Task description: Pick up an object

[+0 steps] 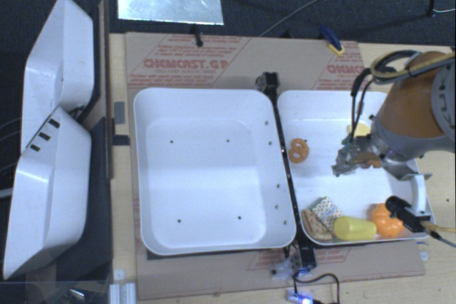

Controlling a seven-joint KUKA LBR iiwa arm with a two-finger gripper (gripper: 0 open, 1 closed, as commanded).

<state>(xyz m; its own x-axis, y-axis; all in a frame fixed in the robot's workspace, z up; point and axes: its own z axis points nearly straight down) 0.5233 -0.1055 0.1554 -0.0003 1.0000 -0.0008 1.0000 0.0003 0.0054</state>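
I see the bench [214,57] carrying a printed cardboard sheet [235,53], and on that two white bins: the right bin [313,110] beneath my gripper [347,161], the left bin [206,167] beside it.

Clearance, both bins.

Left bin [206,167]: white floor bare across the middle of the frame, open from above on all sides. Right bin [313,114]: crowded. Pretzel [298,150] sits near the divider wall at its left edge; patterned packet [322,216], yellow object [354,228] and orange object [388,220] line the lower rim toward the lower right corner. The arm [420,117] and its gripper [347,161] overhang the bin's right half, with cables looping above. Bare floor lies between pretzel and gripper, and in the bin's upper left.
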